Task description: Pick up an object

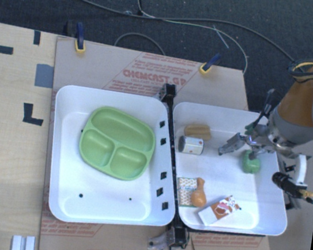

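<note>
the jaws (241, 143) stand spread apart with nothing between them over the right bin (269, 226), the green object (250, 163) lying just beside them, toward the arm.

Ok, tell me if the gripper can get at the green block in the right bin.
Probably yes: the gripper is right beside the green block, and nothing lies over the block.
</note>
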Available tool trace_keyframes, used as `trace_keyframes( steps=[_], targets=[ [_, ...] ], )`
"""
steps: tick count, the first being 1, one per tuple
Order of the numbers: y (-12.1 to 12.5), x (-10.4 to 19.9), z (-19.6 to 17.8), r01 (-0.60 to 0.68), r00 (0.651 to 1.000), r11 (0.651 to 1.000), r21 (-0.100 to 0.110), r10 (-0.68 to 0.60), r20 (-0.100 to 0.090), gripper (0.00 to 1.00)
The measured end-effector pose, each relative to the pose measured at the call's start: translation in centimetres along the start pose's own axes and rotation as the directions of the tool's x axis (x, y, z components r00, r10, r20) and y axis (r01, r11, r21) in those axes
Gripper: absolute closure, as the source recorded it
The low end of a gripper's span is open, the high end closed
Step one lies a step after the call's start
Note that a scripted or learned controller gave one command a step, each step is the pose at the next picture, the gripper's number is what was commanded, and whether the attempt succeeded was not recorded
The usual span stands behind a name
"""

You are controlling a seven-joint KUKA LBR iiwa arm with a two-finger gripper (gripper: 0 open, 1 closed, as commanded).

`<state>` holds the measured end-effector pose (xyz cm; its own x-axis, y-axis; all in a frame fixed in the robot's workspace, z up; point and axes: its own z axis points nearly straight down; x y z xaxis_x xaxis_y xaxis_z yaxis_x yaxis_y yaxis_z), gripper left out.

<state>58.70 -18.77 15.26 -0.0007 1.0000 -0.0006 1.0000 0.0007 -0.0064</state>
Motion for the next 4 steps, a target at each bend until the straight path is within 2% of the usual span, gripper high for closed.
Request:
trace_keyframes(
  steps=[1,2,4],
  targets=[
    [-0.6,-0.3,4.6,0.001,1.000,1.000,-0.001,-0.001,-0.004,0.00],
    [-0.5,-0.2,3.4,0.002,1.000,1.000,-0.005,-0.002,-0.003,1.00],
    [1.0,-0.2,-6.6,0.001,1.000,1.000,-0.010,-0.001,0.000,1.00]
  ],
)
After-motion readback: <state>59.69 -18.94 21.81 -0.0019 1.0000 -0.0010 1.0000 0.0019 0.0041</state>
